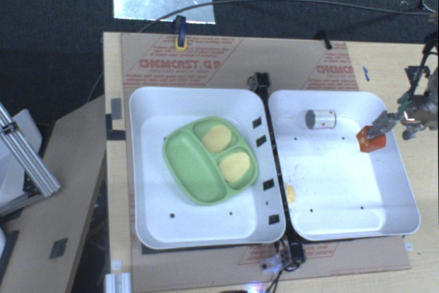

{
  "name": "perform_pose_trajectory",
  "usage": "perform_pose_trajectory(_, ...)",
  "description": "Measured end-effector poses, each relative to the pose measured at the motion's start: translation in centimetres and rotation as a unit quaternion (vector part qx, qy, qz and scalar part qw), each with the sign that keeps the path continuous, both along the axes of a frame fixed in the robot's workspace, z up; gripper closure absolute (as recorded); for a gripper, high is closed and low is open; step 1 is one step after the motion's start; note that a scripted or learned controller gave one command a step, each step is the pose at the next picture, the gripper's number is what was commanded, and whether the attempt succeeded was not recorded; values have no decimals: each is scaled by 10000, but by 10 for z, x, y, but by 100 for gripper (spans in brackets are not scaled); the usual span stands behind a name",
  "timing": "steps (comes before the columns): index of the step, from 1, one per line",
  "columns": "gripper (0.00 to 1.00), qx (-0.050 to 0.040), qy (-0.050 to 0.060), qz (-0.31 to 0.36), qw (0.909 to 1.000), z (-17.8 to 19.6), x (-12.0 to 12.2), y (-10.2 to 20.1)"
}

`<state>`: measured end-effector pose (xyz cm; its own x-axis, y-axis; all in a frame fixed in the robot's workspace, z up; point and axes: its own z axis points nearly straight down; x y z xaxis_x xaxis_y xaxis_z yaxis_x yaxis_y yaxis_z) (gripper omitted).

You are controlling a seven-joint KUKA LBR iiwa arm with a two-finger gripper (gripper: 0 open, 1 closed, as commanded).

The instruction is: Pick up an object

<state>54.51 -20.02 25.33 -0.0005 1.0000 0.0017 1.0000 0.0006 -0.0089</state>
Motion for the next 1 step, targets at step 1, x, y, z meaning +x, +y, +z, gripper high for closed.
perform_pose_trajectory(1,0,-12,-52,16,10000,6,2,1)
